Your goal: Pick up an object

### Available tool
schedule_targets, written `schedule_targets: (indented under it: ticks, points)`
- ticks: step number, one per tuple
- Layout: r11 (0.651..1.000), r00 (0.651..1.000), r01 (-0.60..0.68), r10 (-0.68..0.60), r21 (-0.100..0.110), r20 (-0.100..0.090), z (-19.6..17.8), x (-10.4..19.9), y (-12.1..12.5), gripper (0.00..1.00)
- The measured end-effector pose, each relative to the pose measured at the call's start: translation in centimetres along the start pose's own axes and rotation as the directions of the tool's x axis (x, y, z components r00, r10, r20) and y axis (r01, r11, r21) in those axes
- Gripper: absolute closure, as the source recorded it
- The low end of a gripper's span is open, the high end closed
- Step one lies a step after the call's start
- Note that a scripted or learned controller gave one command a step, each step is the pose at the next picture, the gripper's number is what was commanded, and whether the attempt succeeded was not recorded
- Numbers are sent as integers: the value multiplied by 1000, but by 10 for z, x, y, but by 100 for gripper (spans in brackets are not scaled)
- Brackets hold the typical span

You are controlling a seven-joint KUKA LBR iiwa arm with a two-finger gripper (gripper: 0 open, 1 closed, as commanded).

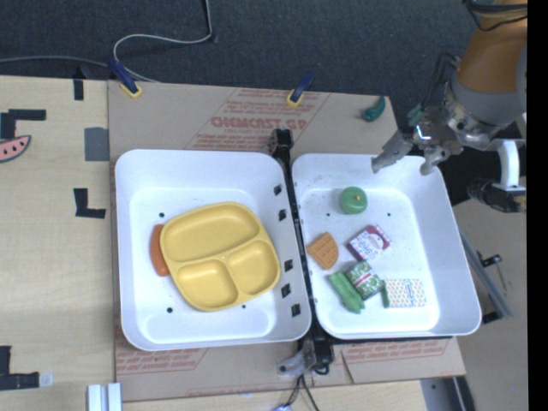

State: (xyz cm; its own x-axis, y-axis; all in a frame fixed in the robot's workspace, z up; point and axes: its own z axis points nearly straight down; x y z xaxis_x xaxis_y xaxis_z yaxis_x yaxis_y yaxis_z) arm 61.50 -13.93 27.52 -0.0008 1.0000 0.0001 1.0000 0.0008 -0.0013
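My gripper (pixel 404 158) hangs over the far edge of the right bin (pixel 445 229), open, with nothing between its two spread fingers. Below it in the bin lie a green round fruit (pixel 353 199), a pink-and-white packet (pixel 369 243), an orange cracker-like piece (pixel 323 251), a green vegetable (pixel 346 290), a green packet (pixel 366 279) and a pale speckled packet (pixel 403 293). The green fruit is the nearest item, a little to the lower left of the fingers.
The left bin (pixel 137 229) holds a yellow divided plate (pixel 219 254) with an orange item (pixel 158 250) tucked at its left side. A black divider (pixel 291 229) with clips runs between the bins. A teal object (pixel 373 108) lies on the cardboard behind the right bin.
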Motion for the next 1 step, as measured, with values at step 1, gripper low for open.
schedule_targets:
  ticks: [1]
  points:
    - [1000, 1000, 0, 0, 4, -1, 148, 1, 9, 0]
